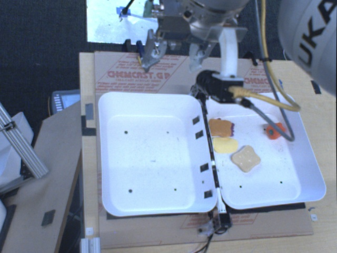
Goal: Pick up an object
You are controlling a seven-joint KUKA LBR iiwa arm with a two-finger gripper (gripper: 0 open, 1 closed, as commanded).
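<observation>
My gripper (174, 56) hangs high above the back edge of the bins, over the cardboard. Its two fingers (152, 49) stand apart with nothing between them. In the right bin (295, 186) lie an orange-brown toast-like piece (221, 127), a flat yellow piece (225, 145), a tan bread-slice shape (246, 158) and a small orange-red object (274, 130). All of them rest on the bin floor, well below and to the right of the gripper.
The left bin (150, 152) sits beside the right one, joined by a hinge strip with black clips (205, 152). A yellow cable (268, 101) and a grey hose cross the right bin's back. Cardboard (126, 75) lies under both bins.
</observation>
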